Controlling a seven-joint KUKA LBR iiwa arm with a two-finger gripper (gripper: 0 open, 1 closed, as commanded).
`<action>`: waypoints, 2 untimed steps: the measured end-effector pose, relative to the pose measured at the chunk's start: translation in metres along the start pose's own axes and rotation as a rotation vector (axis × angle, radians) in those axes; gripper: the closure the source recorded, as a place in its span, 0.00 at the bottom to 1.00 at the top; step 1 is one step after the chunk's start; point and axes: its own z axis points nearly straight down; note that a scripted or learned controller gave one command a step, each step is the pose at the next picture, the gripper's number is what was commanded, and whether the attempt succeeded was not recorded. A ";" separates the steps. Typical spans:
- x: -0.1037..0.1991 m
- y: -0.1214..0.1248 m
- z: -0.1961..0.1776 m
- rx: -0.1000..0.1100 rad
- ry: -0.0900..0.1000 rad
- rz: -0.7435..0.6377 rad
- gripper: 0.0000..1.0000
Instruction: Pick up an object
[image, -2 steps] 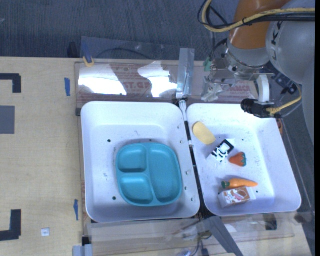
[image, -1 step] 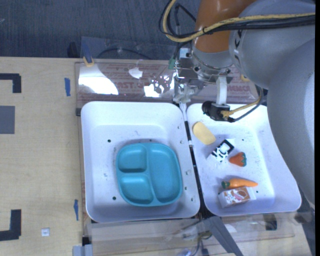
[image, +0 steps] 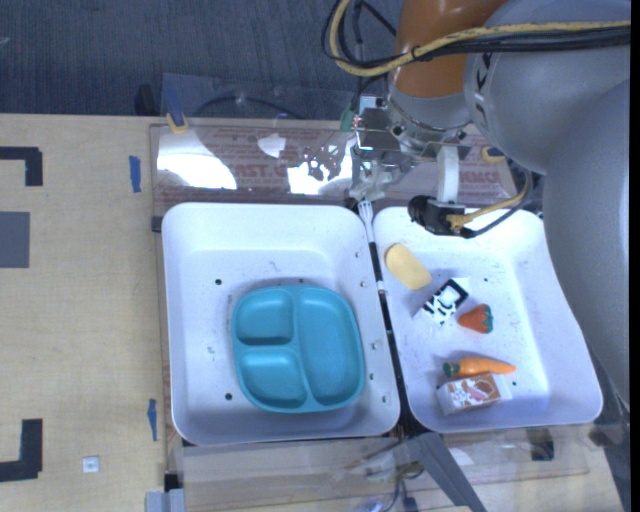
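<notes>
Carrot (image: 480, 367) just above the carton (image: 469, 393) looks light, rigid, slick; I'd pinch mid-length, though I cannot tell my gripper's (image: 366, 190) state.

No lettering can be read. The small carton (image: 468, 393) at the lower right and the black-and-white box (image: 443, 301) carry print too blurred to make out.

Both shallow white plastic bins (image: 200, 300) look smooth and faintly glossy. The sectioned turquoise plastic tray (image: 297, 347) has a satin sheen. The pale wooden worktop (image: 75, 300) looks matt, its grain faint.
</notes>
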 end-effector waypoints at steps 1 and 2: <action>0.040 -0.001 -0.050 -0.006 0.003 -0.041 1.00; 0.079 -0.004 -0.025 0.005 0.000 -0.218 1.00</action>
